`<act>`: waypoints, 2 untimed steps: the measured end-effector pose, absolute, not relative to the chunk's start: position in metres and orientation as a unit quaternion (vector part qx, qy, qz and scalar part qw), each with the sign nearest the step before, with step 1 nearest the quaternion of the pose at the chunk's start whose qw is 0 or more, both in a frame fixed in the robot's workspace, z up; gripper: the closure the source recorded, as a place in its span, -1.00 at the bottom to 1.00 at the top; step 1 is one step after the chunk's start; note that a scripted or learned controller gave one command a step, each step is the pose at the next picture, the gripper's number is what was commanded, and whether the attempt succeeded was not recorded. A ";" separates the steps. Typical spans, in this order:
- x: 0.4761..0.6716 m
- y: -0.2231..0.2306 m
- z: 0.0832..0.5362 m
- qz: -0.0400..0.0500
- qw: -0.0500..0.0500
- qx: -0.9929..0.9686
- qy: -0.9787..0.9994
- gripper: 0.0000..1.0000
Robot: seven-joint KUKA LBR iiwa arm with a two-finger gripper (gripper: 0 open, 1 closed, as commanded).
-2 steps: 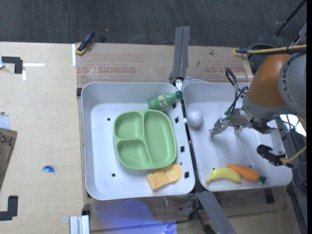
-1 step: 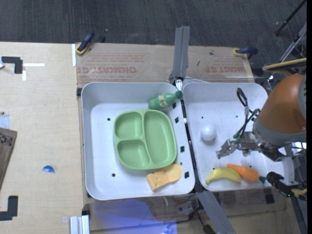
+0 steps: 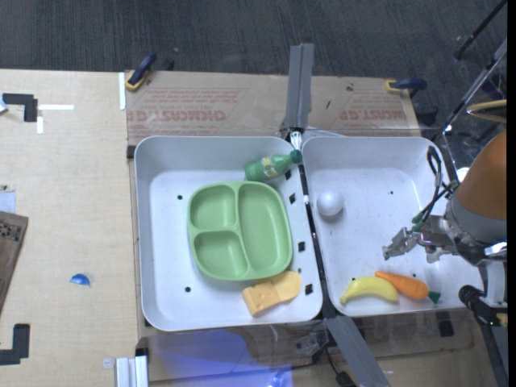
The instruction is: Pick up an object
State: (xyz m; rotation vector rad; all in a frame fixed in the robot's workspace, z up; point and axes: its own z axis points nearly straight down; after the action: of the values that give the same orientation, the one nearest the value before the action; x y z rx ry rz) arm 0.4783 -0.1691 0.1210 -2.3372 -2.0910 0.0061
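Note:
In the right bin [image 3: 367, 156], near its front wall, a yellow banana [image 3: 371, 290] and an orange carrot [image 3: 405, 285] lie side by side. A white ball [image 3: 329, 205] rests close to the wall between the two bins. My gripper [image 3: 409, 250] hangs over the right side of this bin, just above and behind the carrot. It is open, with nothing between its fingers. The left bin [image 3: 157, 216] holds a green divided plate [image 3: 240, 230], a green bottle [image 3: 270, 166] lying at the back, and a yellow cheese wedge [image 3: 270, 291] at the front.
A grey post [image 3: 300, 87] stands behind the bins where they meet. The arm's orange band [image 3: 490, 184] and cables overhang the right bin's right edge. A cardboard sheet [image 3: 242, 107] lies behind the bins.

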 end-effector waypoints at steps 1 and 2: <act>0.478 -0.099 0.089 0.001 0.002 -0.715 -0.699 -1.00; 0.495 -0.199 0.089 0.002 0.001 -0.735 -0.678 -1.00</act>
State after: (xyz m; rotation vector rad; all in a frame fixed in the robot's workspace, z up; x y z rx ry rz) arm 0.4948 -0.1989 0.0888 -2.3076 -2.1278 0.0062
